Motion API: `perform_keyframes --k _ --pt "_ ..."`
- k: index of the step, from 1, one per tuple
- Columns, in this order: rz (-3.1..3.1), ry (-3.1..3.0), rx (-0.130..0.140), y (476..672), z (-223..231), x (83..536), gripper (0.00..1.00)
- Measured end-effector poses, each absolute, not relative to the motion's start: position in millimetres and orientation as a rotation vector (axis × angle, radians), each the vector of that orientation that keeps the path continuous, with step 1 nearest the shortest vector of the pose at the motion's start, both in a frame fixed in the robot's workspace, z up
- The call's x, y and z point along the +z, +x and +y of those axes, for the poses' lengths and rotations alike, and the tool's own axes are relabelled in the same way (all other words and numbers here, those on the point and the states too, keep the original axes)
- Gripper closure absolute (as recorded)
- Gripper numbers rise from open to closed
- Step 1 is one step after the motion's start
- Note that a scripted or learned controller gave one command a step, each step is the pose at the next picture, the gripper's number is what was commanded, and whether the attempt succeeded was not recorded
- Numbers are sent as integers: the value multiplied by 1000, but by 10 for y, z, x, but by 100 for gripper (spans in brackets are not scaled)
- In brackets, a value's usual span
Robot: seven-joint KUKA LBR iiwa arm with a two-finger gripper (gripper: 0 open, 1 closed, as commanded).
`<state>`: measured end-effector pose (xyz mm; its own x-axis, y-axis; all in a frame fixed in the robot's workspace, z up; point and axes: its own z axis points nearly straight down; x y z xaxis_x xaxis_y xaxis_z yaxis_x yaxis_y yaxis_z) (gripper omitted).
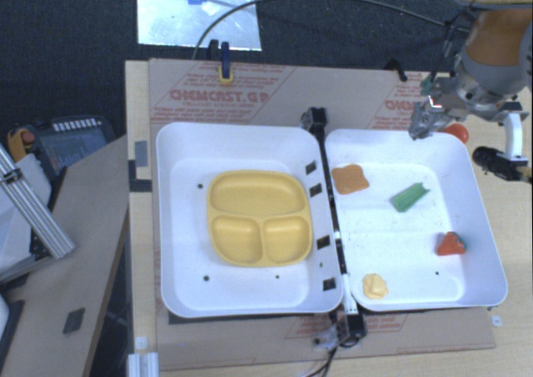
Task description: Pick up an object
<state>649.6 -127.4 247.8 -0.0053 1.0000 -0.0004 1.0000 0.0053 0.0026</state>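
Gripper (421,127) hangs over the right bin's (479,200) far edge, whether gripping anything I cannot tell; green piece (410,196), orange piece (350,178), red piece (450,244) lie below

The arm (500,26) is cut off by the top and right edges, so just its orange band and wrist are in view. The gripper (422,126) is small and blurred over the far rim of the right bin (479,225). A red-orange object (455,131) sits partly hidden behind the wrist hardware, its shape unclear. At the left edge, a metal rail (33,209) and a dark device (67,146) are cropped.
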Motion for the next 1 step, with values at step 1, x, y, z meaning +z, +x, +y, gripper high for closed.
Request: perform_keyframes --k 1 --pt "2225 2215 1 6471 -845 2375 100"
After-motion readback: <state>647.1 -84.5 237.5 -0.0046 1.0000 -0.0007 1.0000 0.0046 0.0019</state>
